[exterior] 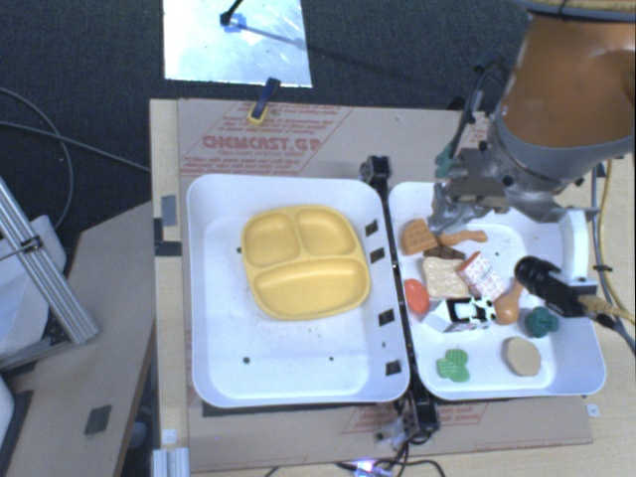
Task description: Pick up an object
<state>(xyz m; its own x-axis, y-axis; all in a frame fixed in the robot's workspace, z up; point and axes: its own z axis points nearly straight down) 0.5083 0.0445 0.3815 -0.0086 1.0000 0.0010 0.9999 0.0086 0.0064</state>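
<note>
Right bin (581, 371) holds a cluster of small toy food pieces. Taking the sliced bread piece (444, 277) as landmark: a tan waffle-like piece (418, 237) lies just up-left of it, an orange carrot-like piece (465, 236) just above, a red piece (416, 297) touching its lower left, a red-and-white packet (481, 273) against its right side. A black-and-white piece (470, 312) sits just below the bread; a green cluster (455, 366) lies further below. A tan round piece (522, 357), a teal piece (541, 321) and an orange drumstick shape (509, 305) lie to the lower right.

Left bin (214, 366) carries a yellow divided plate (303, 261), well left of the bread.

Readable print on the cardboard sheet (298, 132) under the bins: "CHEMCAST GP", red letters.

Arm (571, 78) leans in over the right bin's far corner. Pincer (452, 212) points down, just above the waffle-like piece and the carrot; cannot tell whether it is released or clenched.
</note>
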